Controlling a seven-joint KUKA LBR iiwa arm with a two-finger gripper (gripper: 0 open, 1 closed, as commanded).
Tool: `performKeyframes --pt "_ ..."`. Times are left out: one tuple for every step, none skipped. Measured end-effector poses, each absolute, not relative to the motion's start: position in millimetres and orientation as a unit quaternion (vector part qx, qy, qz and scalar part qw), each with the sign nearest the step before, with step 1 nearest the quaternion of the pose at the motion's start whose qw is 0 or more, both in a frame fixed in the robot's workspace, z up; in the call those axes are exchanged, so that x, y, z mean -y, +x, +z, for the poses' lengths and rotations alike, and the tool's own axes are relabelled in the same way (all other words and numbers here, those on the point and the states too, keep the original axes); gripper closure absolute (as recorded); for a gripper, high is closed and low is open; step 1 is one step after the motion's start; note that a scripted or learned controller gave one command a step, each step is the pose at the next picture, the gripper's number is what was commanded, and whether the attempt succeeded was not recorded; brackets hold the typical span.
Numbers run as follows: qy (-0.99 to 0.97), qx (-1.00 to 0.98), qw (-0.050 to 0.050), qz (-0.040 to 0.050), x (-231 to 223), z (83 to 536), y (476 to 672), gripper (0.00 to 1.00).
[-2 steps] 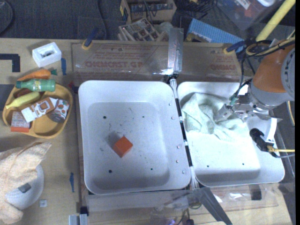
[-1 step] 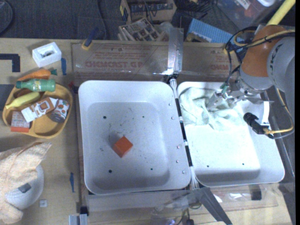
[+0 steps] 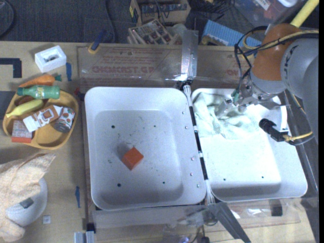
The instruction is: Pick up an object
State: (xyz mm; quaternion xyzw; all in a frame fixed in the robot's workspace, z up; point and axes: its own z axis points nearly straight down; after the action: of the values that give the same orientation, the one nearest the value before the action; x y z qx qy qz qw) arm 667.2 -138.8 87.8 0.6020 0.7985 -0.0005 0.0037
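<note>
Orange block (image 3: 133,158) is sitting in the left bin (image 3: 101,103), kinda lower-middle. Gripper (image 3: 237,101) is over in the right bin (image 3: 263,186), down at a pale green cloth (image 3: 215,116); grip state unclear.

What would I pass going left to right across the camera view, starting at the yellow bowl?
Yellow bowl of toy food → left white bin → orange cube → right white bin → pale crumpled cloth → tool.
</note>
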Motion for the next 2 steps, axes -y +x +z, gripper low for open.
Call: performKeyframes --pt "0.602 -0.798 0.007 0.0006 139.7 100.2 668.8 1.00" --pt "0.533 -0.846 0.002 0.0003 174.6 149.7 638.8 1.00"
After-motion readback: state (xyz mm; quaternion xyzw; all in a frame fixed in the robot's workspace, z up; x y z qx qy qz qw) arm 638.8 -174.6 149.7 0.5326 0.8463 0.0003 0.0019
